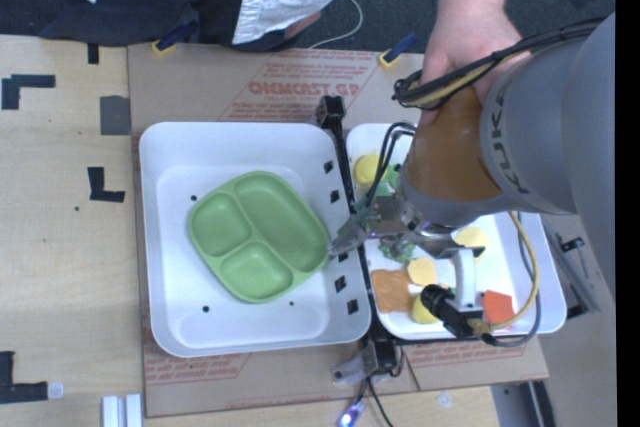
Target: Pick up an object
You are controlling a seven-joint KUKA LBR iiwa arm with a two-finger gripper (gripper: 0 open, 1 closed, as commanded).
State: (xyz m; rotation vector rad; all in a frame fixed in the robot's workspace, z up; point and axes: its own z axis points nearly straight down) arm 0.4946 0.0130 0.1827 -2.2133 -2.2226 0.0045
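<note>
A: Left bin (pixel 160 215) holds a green divided plate (pixel 258 235), untouched.

B: Over the right bin (pixel 548 255), the gripper (pixel 385 225) hangs low above yellow and orange toy food (pixel 392 290); I judge it mid-approach. Jaw state: cannot tell. The arm's bulk (pixel 500 145) and cables (pixel 525 265) crowd the next descent.

Green three-compartment plastic plate (pixel 262 235) lying in left shallow white bin (pixel 170 165); grey arm with orange band (pixel 455 155) over right white bin (pixel 535 255), above small yellow and orange pieces (pixel 392 290).
</note>
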